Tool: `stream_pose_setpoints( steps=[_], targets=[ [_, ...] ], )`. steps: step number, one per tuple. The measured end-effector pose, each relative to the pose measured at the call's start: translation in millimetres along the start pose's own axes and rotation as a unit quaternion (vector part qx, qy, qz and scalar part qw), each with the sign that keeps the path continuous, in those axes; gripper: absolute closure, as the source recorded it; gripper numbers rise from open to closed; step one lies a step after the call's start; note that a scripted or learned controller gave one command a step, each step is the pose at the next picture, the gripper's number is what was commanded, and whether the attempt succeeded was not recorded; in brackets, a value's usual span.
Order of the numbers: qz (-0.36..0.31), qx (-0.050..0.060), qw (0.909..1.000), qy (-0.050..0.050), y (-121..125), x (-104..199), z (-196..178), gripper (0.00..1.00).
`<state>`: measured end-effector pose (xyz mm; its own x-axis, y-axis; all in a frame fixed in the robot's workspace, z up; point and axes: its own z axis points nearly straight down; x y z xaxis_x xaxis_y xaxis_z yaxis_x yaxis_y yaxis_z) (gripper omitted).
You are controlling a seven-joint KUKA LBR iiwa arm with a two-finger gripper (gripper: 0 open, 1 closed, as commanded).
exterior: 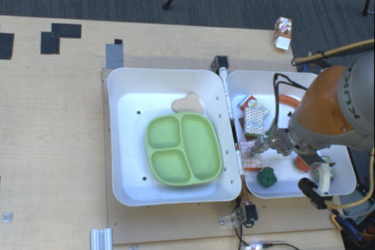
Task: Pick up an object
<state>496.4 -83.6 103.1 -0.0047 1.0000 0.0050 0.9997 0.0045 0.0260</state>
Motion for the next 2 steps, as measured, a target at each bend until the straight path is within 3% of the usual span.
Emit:
stream_pose_setpoints(
  steps=[1,2],
  targets=[
    [-0.001,-0.001,1.0000,0.001,1.9,1.5,-10.7,1.00],
    [-0.001,-0.001,1.0000,0.001,1.8,1.6,-10.6,0.00]
  ],
)
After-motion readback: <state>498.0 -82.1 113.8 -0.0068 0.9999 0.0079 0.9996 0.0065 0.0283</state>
